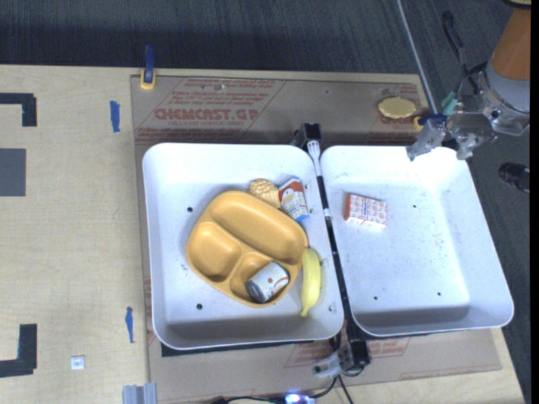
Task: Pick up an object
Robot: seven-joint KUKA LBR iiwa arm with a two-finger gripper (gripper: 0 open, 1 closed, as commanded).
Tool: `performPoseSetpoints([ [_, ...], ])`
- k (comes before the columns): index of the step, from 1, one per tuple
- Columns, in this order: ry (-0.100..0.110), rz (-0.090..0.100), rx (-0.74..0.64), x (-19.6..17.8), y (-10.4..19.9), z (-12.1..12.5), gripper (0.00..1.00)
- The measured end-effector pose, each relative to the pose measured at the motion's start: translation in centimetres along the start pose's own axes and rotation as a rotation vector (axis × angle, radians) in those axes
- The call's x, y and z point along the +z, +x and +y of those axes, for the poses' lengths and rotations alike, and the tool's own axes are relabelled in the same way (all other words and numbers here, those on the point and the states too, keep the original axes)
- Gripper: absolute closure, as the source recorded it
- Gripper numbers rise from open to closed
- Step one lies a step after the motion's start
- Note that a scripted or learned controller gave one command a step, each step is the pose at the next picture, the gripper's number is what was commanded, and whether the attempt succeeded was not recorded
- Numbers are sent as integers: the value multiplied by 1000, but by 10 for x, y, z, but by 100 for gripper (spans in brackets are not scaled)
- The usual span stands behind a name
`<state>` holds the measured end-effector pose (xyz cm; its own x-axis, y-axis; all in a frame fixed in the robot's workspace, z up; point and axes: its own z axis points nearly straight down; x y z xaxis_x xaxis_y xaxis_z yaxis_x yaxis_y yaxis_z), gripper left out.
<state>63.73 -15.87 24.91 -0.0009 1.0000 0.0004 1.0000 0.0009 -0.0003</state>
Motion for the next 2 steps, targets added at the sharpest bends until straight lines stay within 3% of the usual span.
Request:
performPoseSetpoints([
  [1,-4,-1,-1,163,16,11,0],
  [2,-7,-3,-2,152,16,12,100],
])
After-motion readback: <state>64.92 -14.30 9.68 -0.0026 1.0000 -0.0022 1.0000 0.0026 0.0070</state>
